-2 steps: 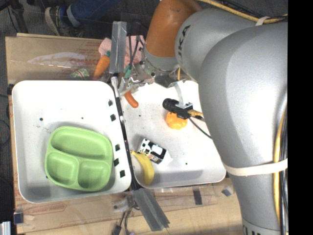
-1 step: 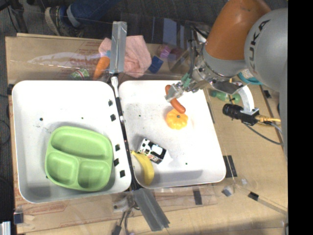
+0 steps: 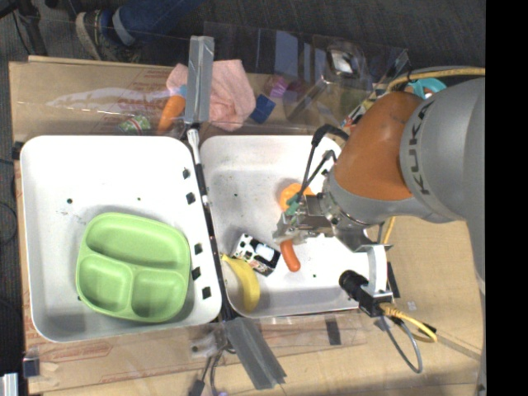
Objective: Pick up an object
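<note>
Two white bins side by side. Left bin (image 3: 49, 180): one green divided tray (image 3: 132, 264). Right bin (image 3: 247, 159): one banana (image 3: 242, 280) at the near wall, one black-and-white toy (image 3: 256, 254) just beside it, one orange carrot-like piece (image 3: 290, 256), one orange-yellow object (image 3: 289, 195) partly hidden behind the gripper (image 3: 294, 225). Gripper low over the right bin, near the carrot-like piece; claw state impossible to tell.
</note>
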`<state>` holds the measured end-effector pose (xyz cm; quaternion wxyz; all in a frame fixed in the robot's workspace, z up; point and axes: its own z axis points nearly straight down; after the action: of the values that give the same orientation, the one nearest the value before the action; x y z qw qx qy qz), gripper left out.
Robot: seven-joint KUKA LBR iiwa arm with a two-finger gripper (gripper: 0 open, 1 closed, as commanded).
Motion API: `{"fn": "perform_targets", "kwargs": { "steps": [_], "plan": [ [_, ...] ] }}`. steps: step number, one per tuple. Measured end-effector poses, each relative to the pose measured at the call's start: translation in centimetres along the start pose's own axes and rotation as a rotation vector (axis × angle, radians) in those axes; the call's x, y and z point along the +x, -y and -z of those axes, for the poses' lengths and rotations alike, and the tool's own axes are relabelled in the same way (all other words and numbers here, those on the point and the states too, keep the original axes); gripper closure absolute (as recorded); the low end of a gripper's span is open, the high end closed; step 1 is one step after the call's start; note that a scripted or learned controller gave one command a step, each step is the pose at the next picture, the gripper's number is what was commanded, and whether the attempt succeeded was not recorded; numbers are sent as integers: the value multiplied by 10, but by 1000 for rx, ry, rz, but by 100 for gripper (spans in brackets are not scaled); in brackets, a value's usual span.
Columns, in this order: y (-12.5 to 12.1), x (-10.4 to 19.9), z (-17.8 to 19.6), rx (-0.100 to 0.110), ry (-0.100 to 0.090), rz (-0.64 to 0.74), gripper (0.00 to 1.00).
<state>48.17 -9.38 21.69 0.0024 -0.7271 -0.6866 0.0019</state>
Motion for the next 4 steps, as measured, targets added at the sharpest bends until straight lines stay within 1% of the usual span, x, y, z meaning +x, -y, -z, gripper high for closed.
{"fn": "perform_targets", "kwargs": {
  "steps": [1, 2, 3, 4],
  "plan": [
    [0, 0, 0, 0, 0, 0, 0],
    [-119, -15, -125, -3, 1, 253, 0],
    [-30, -22, -125, -3, 0, 324, 0],
    [-89, -7, -125, -5, 2, 336, 0]
  ]
}}
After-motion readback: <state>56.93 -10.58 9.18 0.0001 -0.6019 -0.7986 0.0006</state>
